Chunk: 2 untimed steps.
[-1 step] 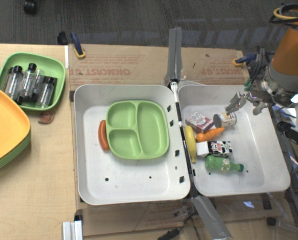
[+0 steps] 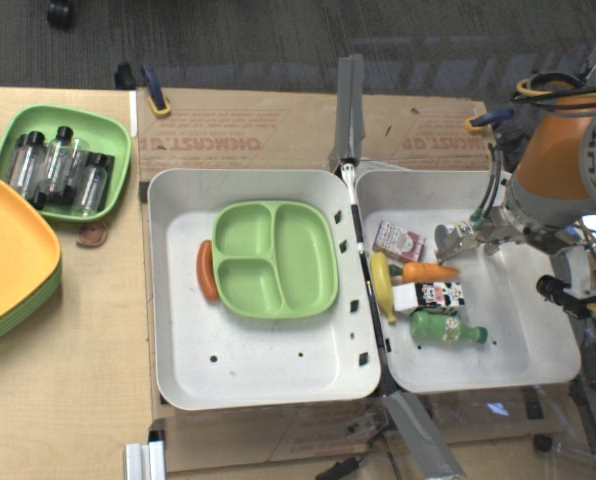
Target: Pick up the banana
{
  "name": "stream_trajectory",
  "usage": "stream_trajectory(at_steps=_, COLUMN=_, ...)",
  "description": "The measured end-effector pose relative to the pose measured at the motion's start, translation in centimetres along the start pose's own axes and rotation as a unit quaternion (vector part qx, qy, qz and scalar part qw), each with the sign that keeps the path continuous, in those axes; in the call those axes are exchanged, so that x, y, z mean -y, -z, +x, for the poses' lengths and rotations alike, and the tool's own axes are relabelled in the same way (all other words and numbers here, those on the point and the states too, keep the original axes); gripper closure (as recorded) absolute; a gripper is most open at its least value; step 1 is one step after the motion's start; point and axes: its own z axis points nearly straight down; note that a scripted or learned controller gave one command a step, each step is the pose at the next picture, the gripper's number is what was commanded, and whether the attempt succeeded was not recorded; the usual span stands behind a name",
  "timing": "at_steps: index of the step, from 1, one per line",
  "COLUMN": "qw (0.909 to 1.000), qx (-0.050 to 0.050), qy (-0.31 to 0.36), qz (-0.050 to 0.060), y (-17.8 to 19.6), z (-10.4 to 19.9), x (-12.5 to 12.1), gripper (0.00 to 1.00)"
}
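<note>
Banana (image 2: 382, 286) in right bin (image 2: 538, 368), against its left wall, long axis running 12 to 6. Claw (image 2: 461, 238) hovering at banana's 2 o'clock, near, nothing gripped; open or closed can't tell. Carrot (image 2: 430, 271) touching banana.

Arm (image 2: 563, 163) low, hand (image 2: 456, 238) leftward

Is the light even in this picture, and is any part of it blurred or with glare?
Camera view: light is soft and even; faint shadows lie under the green plate; the white bins look bright without strong glare; the banana is fairly sharp; the gripper looks slightly soft.
</note>
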Motion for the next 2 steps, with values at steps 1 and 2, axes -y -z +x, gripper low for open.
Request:
stream_trajectory(at_steps=1, qw=1.0, qx=0.0, qy=-0.002, qz=0.0, y=0.9, z=-0.1, x=0.0, gripper=1.0)
stream_trajectory(at_steps=2, qw=0.996, qx=0.001, qy=-0.09, qz=0.0, y=4.0, z=-5.0, x=-2.9, gripper=1.0)
